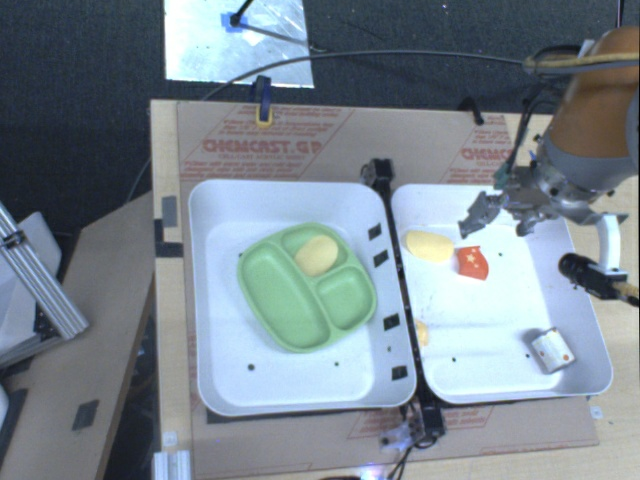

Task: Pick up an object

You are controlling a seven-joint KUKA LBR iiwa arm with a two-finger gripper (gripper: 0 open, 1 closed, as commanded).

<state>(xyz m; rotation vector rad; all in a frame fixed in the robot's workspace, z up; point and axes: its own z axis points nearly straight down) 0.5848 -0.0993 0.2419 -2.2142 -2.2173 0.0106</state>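
1. Left bin (230,368): green tray (305,288) with three compartments, a yellow lump (318,255) in the upper one
2. Right bin (500,368): yellow piece (429,245) near the left wall, red block (472,262) just beside it to the right, white can (551,349) on its side well apart toward the lower right corner; a small yellowish bit (422,334) by the dividing wall
3. Gripper (502,214) above the upper part of the right bin, jaws spread wide with nothing between them; left finger tip near the red block and yellow piece, apparently clear of both
4. Likely target: the red block, nearest the jaws. For a clean pick: centre over the block, straddle it across its flat sides, descend straight, keep clear of the yellow piece just beside, close only once low enough
5. Risk: a finger landing on the block's top or nudging the yellow piece aside
6. Arm: in from the right, grey wrist under the orange band, tilted down and leftward toward the bin's middle
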